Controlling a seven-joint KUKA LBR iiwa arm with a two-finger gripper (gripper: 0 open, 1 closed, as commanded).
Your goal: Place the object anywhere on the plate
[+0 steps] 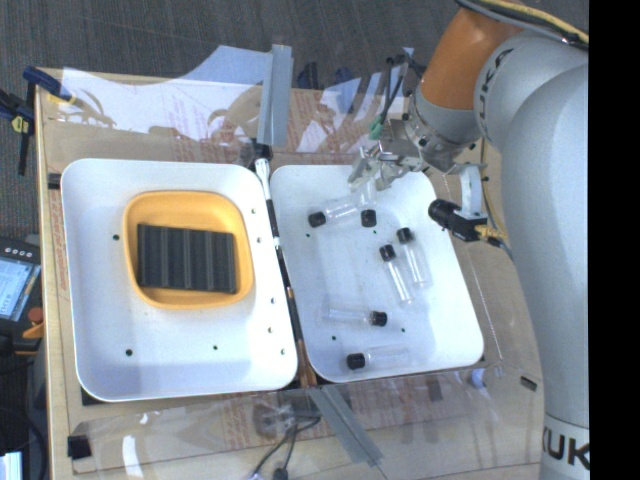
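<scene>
**Gripper at the far edge of the right bin, tubes lying loose**

On the left, the left bin (90,348) holds a yellow plate (180,213) with rounded corners, set toward the far side of the bin. A dark ribbed insert (187,258) fills the middle of the plate. Nothing else rests on the plate.

A narrow gap with a dark strip runs between the 2 bins. Just past it, the right bin (295,268) carries several clear tubes with black caps, scattered flat on its floor. 1 tube (332,213) lies in the far left part, cap pointing left. Another (368,211) sits just beside it, close under the gripper. 2 more tubes (397,271) lie side by side near the middle right, caps at their far ends. A fifth tube (355,316) lies nearer, cap to the right, and a sixth (375,358) lies by the near rim, cap to the left. All of them are in the right bin, well apart from the plate.

The gripper (375,168) hangs over the far rim of the right bin, below the orange band of the arm (530,168), which comes in from the right. Its metal fingers blur into the clear tubes and white bin below; I cannot tell whether they are apart or together, or whether anything sits between them.
</scene>
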